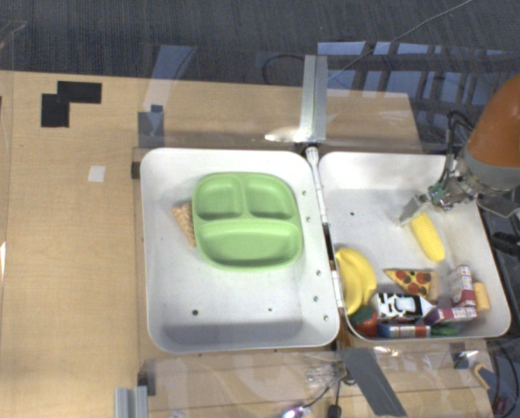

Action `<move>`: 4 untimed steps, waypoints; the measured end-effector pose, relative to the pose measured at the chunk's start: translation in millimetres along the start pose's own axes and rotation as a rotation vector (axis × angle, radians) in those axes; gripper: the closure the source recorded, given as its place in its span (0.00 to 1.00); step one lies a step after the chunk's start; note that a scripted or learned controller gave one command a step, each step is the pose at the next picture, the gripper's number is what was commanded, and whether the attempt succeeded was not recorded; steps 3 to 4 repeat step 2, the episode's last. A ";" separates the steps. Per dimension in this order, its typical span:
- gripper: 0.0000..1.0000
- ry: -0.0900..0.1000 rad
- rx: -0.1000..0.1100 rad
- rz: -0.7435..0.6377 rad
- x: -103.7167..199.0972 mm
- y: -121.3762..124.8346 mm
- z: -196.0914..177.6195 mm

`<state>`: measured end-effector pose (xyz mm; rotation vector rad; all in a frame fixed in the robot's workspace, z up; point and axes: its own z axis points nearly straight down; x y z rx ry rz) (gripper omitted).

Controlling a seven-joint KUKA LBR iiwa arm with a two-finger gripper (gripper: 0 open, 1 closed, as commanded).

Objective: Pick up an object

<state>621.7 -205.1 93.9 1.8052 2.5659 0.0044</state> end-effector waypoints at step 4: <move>1.00 0.001 0.001 0.099 75.4 80.3 -101.6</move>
